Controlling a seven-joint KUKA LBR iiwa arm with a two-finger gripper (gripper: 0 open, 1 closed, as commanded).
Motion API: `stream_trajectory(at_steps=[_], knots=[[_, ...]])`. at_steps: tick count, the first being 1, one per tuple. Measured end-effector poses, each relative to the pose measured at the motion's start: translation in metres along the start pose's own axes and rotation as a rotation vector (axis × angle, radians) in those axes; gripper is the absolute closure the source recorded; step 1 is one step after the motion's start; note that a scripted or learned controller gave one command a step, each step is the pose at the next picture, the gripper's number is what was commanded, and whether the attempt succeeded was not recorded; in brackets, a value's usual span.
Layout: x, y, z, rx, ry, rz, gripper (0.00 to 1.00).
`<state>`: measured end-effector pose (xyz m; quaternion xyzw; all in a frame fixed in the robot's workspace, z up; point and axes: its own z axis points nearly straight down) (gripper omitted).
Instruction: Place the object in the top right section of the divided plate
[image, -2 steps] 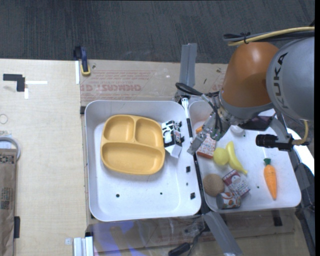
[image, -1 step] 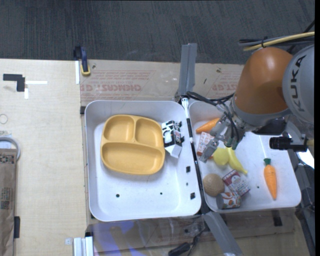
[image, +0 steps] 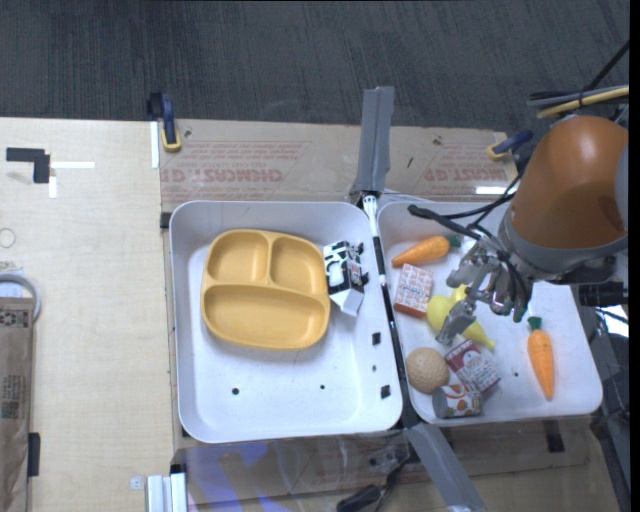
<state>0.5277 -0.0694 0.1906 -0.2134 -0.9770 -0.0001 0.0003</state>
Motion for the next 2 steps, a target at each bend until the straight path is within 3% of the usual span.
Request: stream_trajectory(at_steps=[1, 2], knots=[[-0.041, -0.080, 0.032, -0.001, -0.001, -0.264, 0.00], [-0.070, -0.108, 0.100, -0.002, -0.002, -0.430, 0.00]])
